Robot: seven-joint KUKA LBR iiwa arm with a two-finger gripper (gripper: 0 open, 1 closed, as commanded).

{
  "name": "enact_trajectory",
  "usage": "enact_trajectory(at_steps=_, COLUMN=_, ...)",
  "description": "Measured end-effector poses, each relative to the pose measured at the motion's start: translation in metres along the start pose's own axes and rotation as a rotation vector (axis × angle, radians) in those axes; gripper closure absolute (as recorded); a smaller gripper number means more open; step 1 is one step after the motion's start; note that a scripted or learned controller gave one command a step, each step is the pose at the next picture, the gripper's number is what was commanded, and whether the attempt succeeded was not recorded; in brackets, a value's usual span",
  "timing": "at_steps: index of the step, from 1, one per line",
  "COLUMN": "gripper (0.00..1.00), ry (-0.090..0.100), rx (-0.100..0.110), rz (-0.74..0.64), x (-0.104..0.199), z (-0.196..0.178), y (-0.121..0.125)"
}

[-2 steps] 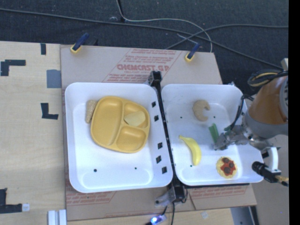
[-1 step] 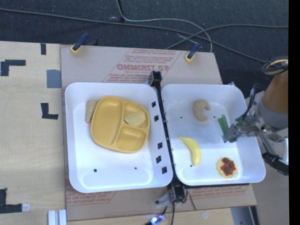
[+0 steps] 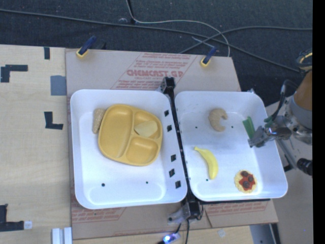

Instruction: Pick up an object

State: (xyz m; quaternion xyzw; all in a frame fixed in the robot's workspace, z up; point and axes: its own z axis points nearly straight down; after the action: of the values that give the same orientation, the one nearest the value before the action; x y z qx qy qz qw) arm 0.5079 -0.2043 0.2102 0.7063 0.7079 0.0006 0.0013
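Bench with 2 white bins (image 3: pixel 81 151), end effector (image 3: pixel 258 139) over banana (image 3: pixel 208 162) bin.

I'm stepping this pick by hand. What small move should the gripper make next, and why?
Probably shift a little into the right bin and lower onto the green piece. The gripper sits at the bin's right rim, right beside that piece, while the banana and croissant lie farther off.

The arm reaches in from the right — wrist low; its claw (image 3: pixel 257 139) points left.
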Motion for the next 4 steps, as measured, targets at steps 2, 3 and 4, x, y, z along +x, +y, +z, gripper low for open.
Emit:
enact_trajectory(at_steps=2, gripper=1.00, ry=0.003, rx=0.004, rz=-0.005, x=0.099, z=-0.002, y=0.036)
enact_trajectory(at_steps=3, gripper=1.00, ry=0.002, rx=0.005, rz=-0.005, x=0.142, z=0.004, y=0.061)
enact_trajectory(at_steps=4, gripper=1.00, ry=0.002, rx=0.006, rz=-0.004, x=0.189, z=0.009, y=0.073)
